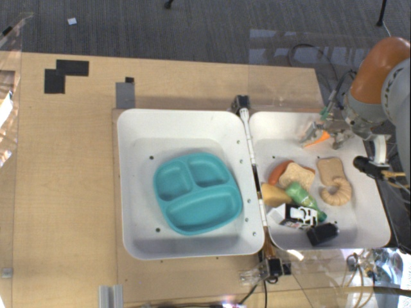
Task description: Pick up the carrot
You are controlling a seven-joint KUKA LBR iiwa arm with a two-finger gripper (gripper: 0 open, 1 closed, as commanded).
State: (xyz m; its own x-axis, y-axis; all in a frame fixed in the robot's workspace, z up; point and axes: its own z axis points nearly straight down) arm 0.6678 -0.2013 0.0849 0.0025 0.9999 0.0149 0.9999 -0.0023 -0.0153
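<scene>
The carrot (316, 141) is a small orange piece near the back of the right bin (372, 233). It sits between the grey fingers (308, 132) of my gripper (322, 136), which reaches in from the right under the arm's orange band. The gripper looks shut on the carrot, and the carrot appears slightly raised above the bin floor.
The right bin also holds a red-and-tan toast piece (294, 174), a green bottle (300, 194), a yellow wedge (273, 194), a tan bread slice (330, 169), a croissant-like pastry (336, 191) and black items (321, 233). A teal divided plate (196, 192) lies in the left bin (138, 140).
</scene>
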